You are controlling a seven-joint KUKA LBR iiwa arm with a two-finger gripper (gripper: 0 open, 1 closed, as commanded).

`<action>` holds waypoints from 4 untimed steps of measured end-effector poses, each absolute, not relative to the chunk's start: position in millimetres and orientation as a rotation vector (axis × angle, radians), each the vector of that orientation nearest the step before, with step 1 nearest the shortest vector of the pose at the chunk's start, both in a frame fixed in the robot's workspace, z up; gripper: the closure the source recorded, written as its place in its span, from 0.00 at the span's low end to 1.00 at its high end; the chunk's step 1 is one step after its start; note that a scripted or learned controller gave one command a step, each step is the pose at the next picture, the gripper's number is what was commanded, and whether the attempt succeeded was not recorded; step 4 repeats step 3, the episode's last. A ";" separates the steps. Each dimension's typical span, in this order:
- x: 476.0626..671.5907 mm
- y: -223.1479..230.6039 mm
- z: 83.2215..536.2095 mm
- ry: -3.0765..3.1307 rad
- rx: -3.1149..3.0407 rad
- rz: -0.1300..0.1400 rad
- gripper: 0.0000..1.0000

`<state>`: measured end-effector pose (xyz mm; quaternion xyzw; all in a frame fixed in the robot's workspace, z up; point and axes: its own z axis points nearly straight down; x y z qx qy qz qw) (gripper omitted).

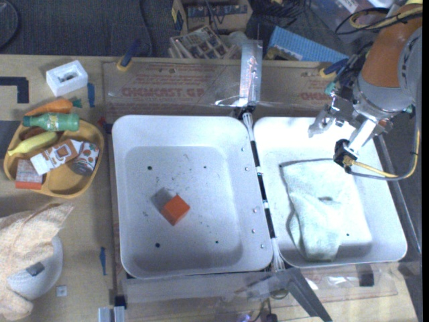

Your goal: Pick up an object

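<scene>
My claw [332, 134] hangs over the back of the right bin [395, 247]. I cannot tell how its tips are set, as they are small and blurry. Under it, a white cloth [318, 210] lies in that bin, long side running front to back. The orange block [177, 209] sits well apart in the left bin [134, 139], one corner pointing toward the front, with a grey piece touching it, hard to make out.

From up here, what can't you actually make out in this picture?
- Gripper, camera view: too small and blurred to read its fingers.
- Arm: cut off by the right edge.
- Orange block: underside hidden.
- White cloth: anything beneath stays covered.
</scene>
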<state>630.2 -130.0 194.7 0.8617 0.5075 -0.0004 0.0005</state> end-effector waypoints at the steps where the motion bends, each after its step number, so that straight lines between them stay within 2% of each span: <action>1: 617.5 -142.4 182.9 1.628 2.689 -0.004 0.00; 2: 609.8 -153.8 178.8 1.755 2.608 -0.004 0.00; 3: 576.3 -153.9 205.4 1.991 2.433 -0.002 0.00; 4: 576.3 -153.9 205.4 1.991 2.433 -0.002 0.00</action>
